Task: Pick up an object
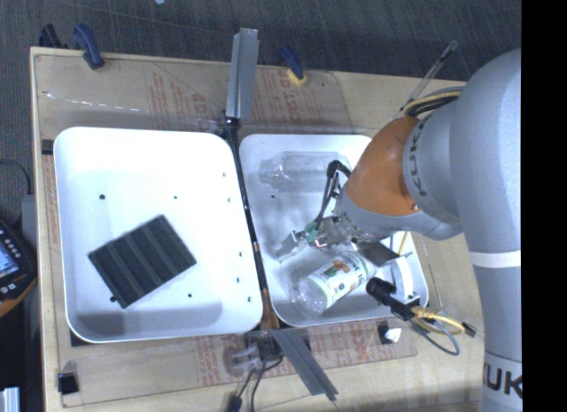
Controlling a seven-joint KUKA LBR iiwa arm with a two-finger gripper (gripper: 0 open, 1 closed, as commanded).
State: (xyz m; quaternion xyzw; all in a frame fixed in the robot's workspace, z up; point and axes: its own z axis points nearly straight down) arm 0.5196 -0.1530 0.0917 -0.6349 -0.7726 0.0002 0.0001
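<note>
Wooden bench | ribbed dark slab (flat) | clear plastic bottle

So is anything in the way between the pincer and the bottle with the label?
Nothing visible. The pincer hangs in the right bin, just above and left of the labelled bottle, with bare bin floor between them. A clear bottle lies farther back, out of the way. The arm covers part of the bin.

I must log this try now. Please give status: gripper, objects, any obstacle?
Gripper low in right bin. Labelled bottle lying beside it, not gripped. Clear bottle at far side. Ridged dark panel in left bin.
</note>
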